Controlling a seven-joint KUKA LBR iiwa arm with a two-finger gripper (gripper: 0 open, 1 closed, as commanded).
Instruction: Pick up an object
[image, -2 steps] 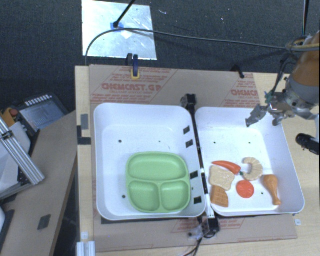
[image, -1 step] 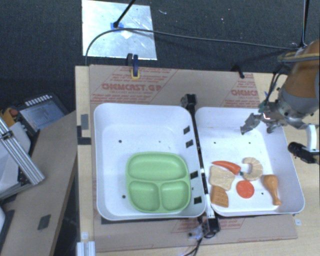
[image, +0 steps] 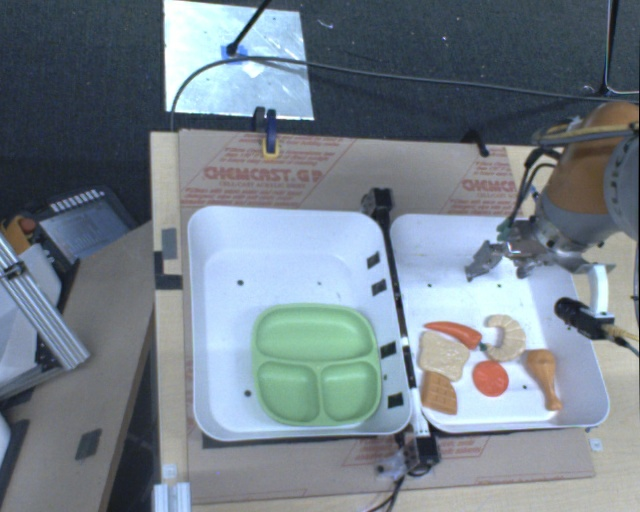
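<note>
Two shallow white bins sit side by side on the table (image: 170, 200), so here's how things look right now. Left bin (image: 225, 260) has a green divided plate (image: 317, 362) in its lower half, three compartments, sitting flat on the bin floor. Right bin (image: 440, 250) has all the toy food bunched in its lower part: a red chili pepper (image: 452, 332), a pale slice of bread (image: 443, 355) just under it, a browner waffle-looking piece (image: 440, 393) below that near the bottom rim, a whitish curled shrimp-like piece (image: 505, 336) right of the pepper, a red round slice (image: 490, 378) below that, and a tan drumstick (image: 543, 374) furthest right. They're mostly touching or just beside each other.

The arm (image: 590, 180) comes in from the upper right of the frame, grey with that orange section. The tool (image: 488, 260) hangs over the upper part of the right bin, well apart from the food pile, over bare white floor. I can make out dark metal bits at the tip, but honestly can't tell whether it's spread or pressed together from this angle. Nothing visible between them.

Around the edges: a yellow clamp (image: 268, 135) at the top of the table, a shiny metal sheet (image: 240, 55) above that, and some grey gear on a side desk at the left.
</note>
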